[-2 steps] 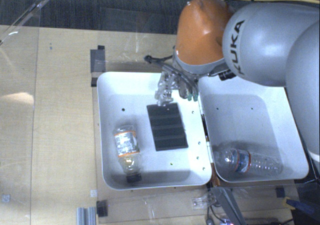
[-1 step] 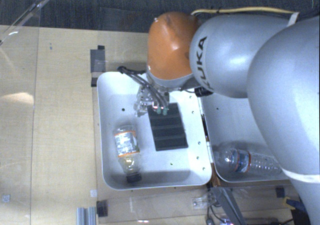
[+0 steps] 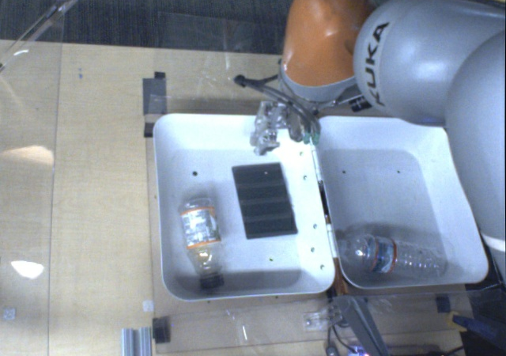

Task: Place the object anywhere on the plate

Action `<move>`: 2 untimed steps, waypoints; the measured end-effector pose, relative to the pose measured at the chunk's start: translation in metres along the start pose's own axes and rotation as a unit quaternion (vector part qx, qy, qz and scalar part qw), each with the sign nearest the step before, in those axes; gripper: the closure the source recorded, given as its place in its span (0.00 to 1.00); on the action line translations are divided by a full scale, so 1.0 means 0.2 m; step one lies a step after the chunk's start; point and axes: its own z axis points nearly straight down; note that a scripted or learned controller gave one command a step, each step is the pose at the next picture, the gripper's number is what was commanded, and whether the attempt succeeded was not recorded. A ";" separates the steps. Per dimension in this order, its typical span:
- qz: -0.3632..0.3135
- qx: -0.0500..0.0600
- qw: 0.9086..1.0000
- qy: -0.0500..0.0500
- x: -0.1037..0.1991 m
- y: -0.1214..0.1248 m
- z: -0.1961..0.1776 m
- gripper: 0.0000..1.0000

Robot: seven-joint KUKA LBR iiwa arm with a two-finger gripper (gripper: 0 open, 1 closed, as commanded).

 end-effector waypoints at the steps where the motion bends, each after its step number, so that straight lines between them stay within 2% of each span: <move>1: 0.136 0.000 0.991 0.003 0.09 0.18 0.41 1.00; 2: 0.078 0.000 0.997 0.000 0.22 -0.20 0.00 1.00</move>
